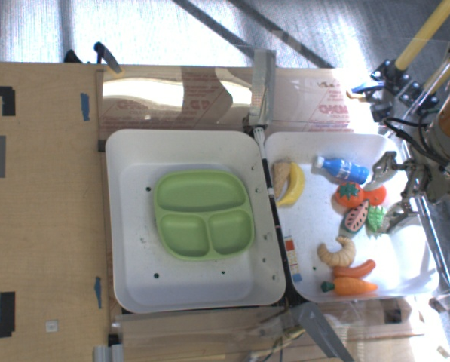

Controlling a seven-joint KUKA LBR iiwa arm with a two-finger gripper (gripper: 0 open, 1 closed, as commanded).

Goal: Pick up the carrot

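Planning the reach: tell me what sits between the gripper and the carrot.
The gripper is over the right bin's far side. The carrot lies at the near edge, with a red sausage touching it on the gripper's side. The watermelon slice sits nearer the gripper.

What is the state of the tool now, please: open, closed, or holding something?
Two-finger metal tool: fingers spread open, holding nothing, at the right bin's right side. The orange toy carrot lies apart from it, near the front edge.
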